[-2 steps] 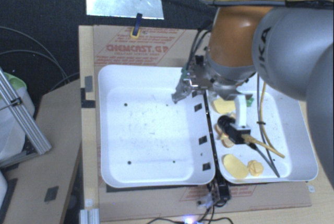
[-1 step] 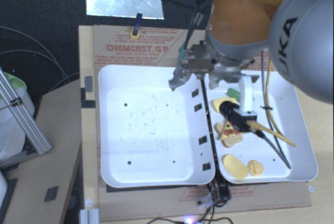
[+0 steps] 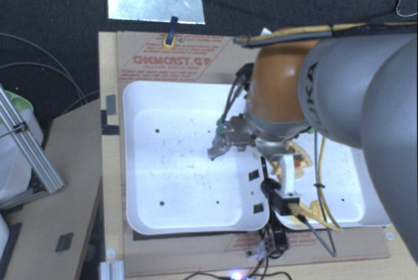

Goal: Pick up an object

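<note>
Beneath the arm (image 3: 326,83), the right bin (image 3: 344,199) holds an orange-white object (image 3: 299,161).

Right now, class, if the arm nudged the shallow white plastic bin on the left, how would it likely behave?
The shallow white plastic bin would probably slide rather than tip, being wide and low on the flat brown printed sheet. It looks like thin moulded plastic, so likely light for its size.

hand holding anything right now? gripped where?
Cannot tell. The hand hangs over the left bin, largely covered by the arm; no object is visible in it.
</note>
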`<action>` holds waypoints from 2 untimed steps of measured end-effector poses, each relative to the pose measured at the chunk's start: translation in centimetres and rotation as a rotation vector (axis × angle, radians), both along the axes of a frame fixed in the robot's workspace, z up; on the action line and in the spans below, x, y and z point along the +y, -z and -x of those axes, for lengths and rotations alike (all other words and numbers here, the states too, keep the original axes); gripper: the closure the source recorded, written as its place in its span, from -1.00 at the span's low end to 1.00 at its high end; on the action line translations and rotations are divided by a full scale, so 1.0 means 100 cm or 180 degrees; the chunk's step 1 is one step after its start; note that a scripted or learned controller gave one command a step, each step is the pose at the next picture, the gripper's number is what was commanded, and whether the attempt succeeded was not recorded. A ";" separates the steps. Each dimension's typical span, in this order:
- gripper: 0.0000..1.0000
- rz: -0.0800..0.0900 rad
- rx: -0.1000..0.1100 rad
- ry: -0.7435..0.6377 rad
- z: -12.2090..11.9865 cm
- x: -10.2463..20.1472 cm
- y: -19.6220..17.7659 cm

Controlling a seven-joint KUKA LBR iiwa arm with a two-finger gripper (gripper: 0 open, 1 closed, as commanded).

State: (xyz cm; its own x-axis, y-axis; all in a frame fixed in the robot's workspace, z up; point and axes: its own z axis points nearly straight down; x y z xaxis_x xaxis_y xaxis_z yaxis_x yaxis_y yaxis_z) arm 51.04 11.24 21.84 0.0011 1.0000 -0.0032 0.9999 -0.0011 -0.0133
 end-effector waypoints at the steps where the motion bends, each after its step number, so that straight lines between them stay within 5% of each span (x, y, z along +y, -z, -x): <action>1: -1.00 -0.0012 -0.0039 -0.0008 0.025 0.010 0.138; 2: -1.00 0.0022 -0.0066 0.0016 0.014 -0.056 0.087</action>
State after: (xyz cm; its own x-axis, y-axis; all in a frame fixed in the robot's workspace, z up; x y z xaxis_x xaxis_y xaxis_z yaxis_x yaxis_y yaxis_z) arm 49.67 5.64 13.14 0.0061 0.9999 -0.0099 1.0000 -0.0061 0.0075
